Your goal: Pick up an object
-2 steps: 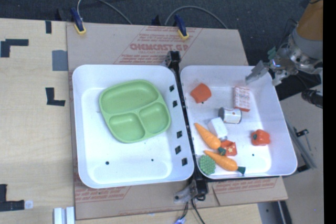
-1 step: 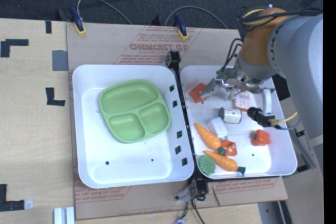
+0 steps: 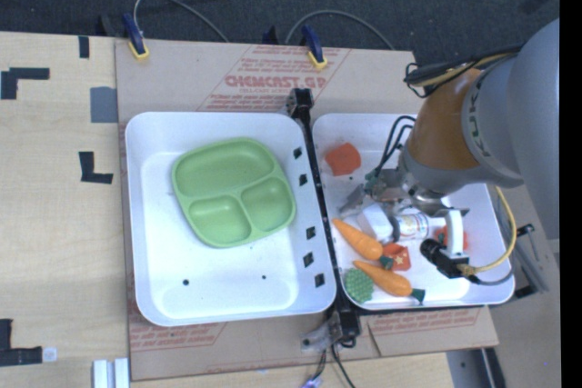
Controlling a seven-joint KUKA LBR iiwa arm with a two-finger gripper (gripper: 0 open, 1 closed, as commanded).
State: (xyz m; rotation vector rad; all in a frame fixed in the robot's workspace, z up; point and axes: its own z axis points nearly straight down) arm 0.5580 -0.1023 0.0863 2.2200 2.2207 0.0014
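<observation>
Reaching into the right bin [image 3: 473, 291], the gripper [image 3: 386, 206] hovers just above an orange carrot [image 3: 357, 238] — finger state impossible to tell. A second carrot [image 3: 386, 278] lies below the first.

Only legible text: red print on the cardboard sheet [image 3: 273, 77] under the bins, upside down from this side, reads roughly "CHEMCAST GP". Smaller red lines beneath it too blurred to read. No other labels readable.
</observation>
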